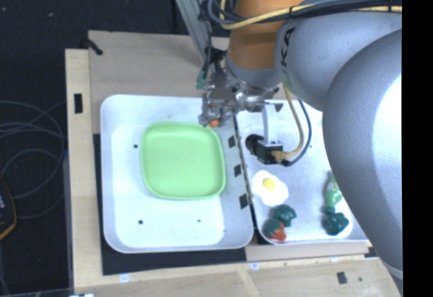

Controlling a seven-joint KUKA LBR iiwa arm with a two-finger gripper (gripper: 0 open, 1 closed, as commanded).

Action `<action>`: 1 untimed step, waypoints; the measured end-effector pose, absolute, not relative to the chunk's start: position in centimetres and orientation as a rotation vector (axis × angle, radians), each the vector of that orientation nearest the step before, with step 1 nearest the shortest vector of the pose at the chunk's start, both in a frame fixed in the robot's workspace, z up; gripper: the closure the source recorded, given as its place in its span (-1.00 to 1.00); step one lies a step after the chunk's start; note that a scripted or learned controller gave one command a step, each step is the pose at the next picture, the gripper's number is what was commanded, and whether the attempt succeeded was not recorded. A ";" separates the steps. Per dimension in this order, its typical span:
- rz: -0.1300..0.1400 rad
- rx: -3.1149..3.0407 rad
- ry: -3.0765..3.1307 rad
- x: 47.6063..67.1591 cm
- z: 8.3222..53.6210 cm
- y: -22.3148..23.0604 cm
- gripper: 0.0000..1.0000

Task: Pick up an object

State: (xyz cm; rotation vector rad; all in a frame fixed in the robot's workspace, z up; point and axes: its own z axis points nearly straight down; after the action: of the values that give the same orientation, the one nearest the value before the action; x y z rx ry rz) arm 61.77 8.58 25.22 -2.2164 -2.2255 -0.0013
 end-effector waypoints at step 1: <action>0.002 -2.222 -2.221 62.1 23.4 8.4 1.00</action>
State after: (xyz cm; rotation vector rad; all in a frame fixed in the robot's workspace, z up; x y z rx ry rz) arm 62.08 8.43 23.36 -2.2217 -2.2214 0.0022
